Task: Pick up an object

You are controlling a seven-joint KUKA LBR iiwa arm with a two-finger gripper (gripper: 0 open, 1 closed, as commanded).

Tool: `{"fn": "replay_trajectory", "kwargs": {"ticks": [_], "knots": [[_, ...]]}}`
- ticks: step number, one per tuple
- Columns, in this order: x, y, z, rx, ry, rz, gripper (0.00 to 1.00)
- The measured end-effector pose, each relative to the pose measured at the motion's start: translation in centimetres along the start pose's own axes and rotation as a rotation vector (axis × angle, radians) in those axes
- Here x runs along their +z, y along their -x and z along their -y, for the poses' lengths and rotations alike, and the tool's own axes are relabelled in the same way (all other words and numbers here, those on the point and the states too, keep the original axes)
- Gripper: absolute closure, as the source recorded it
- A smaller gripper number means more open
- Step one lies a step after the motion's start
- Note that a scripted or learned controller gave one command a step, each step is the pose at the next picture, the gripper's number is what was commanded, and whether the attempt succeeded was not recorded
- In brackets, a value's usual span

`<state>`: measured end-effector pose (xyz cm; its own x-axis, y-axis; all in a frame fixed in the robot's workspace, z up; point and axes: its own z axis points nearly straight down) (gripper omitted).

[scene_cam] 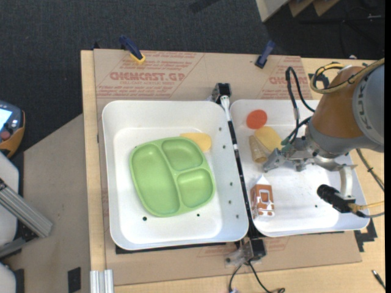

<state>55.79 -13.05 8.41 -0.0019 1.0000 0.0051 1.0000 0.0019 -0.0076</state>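
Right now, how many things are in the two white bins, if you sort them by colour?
Green: 1, the divided plate
Yellow: 2, a soft piece by the plate and a tan-yellow block
Orange: 1, a round thing
White and brown: 1, a small packet
Total: 5

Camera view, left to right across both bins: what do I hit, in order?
green divided plate → brown-and-white carton → arm's orange band
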Motion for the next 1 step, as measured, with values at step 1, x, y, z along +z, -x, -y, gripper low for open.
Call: {"fn": "replay_trajectory", "kwargs": {"ticks": [1], "knots": [[-0.13, -0.63, -5.17, -0.001, 0.012, 0.006, 0.0]]}}
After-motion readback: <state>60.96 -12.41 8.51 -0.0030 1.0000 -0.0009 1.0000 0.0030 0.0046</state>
